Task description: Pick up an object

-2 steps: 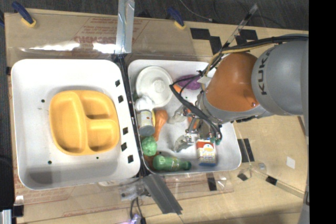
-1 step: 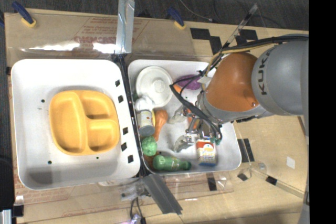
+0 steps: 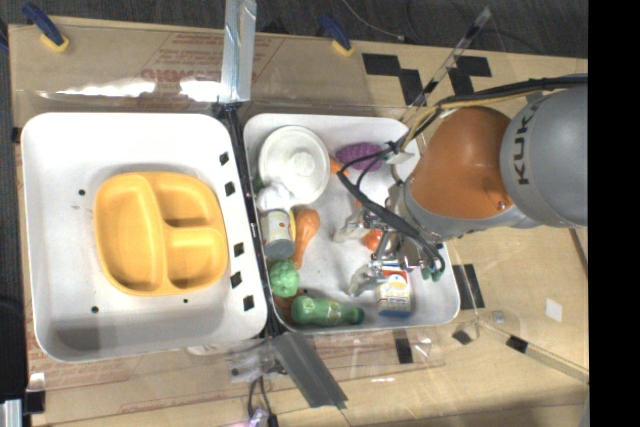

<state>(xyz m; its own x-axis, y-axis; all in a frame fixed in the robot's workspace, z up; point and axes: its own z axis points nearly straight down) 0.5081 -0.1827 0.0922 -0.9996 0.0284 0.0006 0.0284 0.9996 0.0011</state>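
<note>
The right bin [image 3: 440, 300] holds several small objects. A white bowl [image 3: 294, 157] sits at its back left, with a purple object [image 3: 357, 153] beside it. An orange carrot [image 3: 305, 229] and a small can [image 3: 277, 230] lie near the left wall. A green ball [image 3: 284, 279] and a green bottle [image 3: 326, 312] rest at the front left. My gripper [image 3: 378, 267] reaches down at the bin's front right, just above a small orange, white and blue carton [image 3: 395, 294]. An orange piece [image 3: 371, 239] shows right behind the gripper. Cables partly cover the gripper.
The left bin [image 3: 50, 215] holds a yellow divided tray [image 3: 160, 231]. The arm's orange band [image 3: 455, 177] and grey body [image 3: 550, 155] hang over the right bin's right side. A strip of silver tape [image 3: 238, 45] stands behind the wall between the bins.
</note>
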